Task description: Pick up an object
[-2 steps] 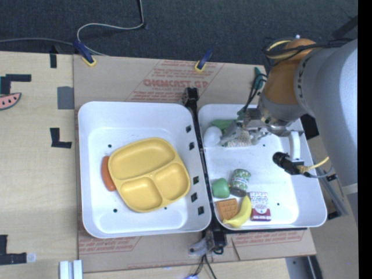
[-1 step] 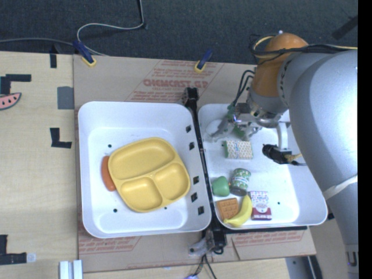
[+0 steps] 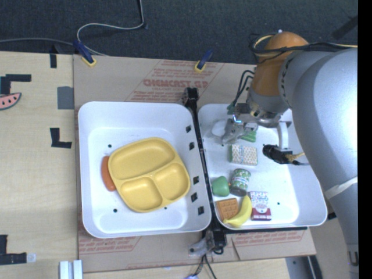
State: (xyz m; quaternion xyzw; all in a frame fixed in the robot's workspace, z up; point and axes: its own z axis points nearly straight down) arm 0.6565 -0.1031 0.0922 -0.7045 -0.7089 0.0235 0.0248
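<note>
Camera view shows me the arm (image 3: 325,121) reaching from the right, its end effector (image 3: 235,129) low over the right bin's (image 3: 302,211) far end; its state I cannot tell. Nearby lie a checkered packet (image 3: 243,154), green ball (image 3: 220,186) and banana (image 3: 241,212). A yellow tray (image 3: 149,174) sits in the left bin (image 3: 93,156) on the cardboard-covered desk (image 3: 104,80).

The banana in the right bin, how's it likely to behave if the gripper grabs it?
The banana is curved and looks smooth, so it may slip or swivel between fingers. It looks like light toy plastic, probably stiff. It touches the cracker, which might shift too.
</note>
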